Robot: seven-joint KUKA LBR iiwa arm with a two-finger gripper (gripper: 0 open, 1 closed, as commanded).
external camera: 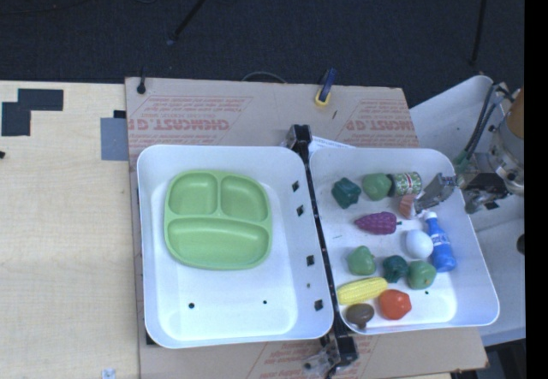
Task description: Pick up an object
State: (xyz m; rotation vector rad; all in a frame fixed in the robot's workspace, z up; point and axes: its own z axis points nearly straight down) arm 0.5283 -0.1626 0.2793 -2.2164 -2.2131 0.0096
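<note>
**Hand at the bin's rim, nothing lifted yet**

While the hand (447, 186) hangs at the right-hand bin's (479, 304) upper right rim, its dark fingers look parted with nothing between them; so the pick, as far as can be judged, has not begun in earnest; approach seems done, while closing on something and lifting are left.

Taking the white egg (419, 243) as landmark: the hand sits above and to its right; a small can (408, 182) lies above the egg, just beside the fingers, and looks the likeliest target, though that is a guess; a blue bottle (440, 245) touches the egg's right side; a purple grape bunch (377, 222) lies to its left; a green pepper (375, 186) and a dark teal piece (346, 192) lie up and left of it; below the egg sit a green apple-like piece (420, 275), another teal piece (395, 268) and a green piece (361, 261); farther down lie a yellow corn cob (362, 289), a red tomato (394, 304) and a brown piece (360, 314).

The can is short, lying on its side, with a green and red label; its round body may roll.

Well left of the egg, the other bin (171, 317) holds a green divided plate (217, 220); both bins rest on cardboard (231, 116) on the tabletop (60, 266).
</note>
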